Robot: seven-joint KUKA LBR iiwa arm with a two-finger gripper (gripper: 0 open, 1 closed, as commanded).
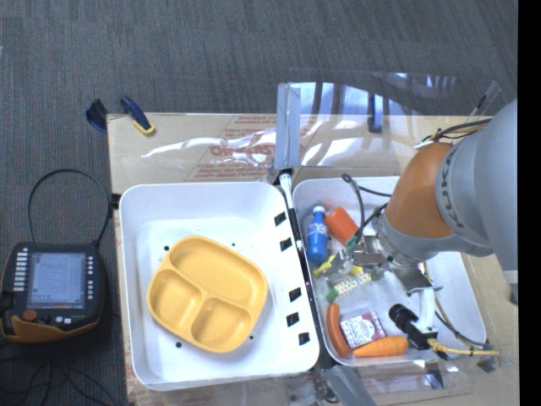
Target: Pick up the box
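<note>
The box [362, 328] is small, with a dark red and white print. It lies flat near the front of the right bin [469, 286], between a reddish sausage [336, 328] and an orange carrot [382, 347]. My gripper [353, 259] hangs over the clutter in the middle of that bin, well behind the box and apart from it. Under the gripper lie green and yellow pieces [338, 284].
A blue bottle [317, 233] and an orange block [342, 222] lie at the back of the right bin. The left bin [139, 218] holds a yellow divided plate [207, 293]. A teach pendant [52, 288] sits on the floor at left.
</note>
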